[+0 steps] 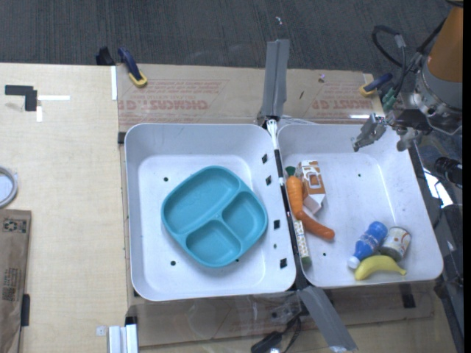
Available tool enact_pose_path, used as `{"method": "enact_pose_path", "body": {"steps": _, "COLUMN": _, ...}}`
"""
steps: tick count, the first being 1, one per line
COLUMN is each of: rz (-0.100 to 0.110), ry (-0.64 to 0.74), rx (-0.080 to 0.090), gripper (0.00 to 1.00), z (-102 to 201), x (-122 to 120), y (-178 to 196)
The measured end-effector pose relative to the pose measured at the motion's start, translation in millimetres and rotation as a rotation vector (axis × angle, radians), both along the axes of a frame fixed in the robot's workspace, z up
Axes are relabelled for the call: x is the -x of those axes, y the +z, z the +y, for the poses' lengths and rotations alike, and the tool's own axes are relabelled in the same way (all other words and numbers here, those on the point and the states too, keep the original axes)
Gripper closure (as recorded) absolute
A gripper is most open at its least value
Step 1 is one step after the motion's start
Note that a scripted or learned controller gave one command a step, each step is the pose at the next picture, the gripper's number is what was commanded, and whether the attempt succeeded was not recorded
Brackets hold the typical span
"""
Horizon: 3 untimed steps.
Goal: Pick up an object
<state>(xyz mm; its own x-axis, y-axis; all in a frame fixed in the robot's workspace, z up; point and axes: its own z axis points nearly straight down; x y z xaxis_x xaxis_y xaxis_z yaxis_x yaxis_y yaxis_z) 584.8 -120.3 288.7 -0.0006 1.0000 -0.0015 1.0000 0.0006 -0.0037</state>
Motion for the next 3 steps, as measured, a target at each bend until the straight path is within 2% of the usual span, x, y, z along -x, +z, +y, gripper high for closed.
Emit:
{"method": "enact_pose_path", "body": {"steps": 1, "rz": 0.001, "ry": -0.081, "rx": -0.002, "gripper": 0.0, "z": -25.7, "x": 19.2, "y": -149.4}}
{"method": "enact_pose_path", "body": {"steps": 2, "rz": 0.001, "ry": -0.147, "rx": -0.002, "gripper": 0.0, "z": -58.5, "x": 83.8, "y": -199.5}}
{"method": "enact_pose_path", "body": {"steps": 3, "rz": 0.002, "ry": -0.151, "rx": -0.003, "gripper": 1.0, "z": -59.1, "x": 83.7, "y": -192.1}}
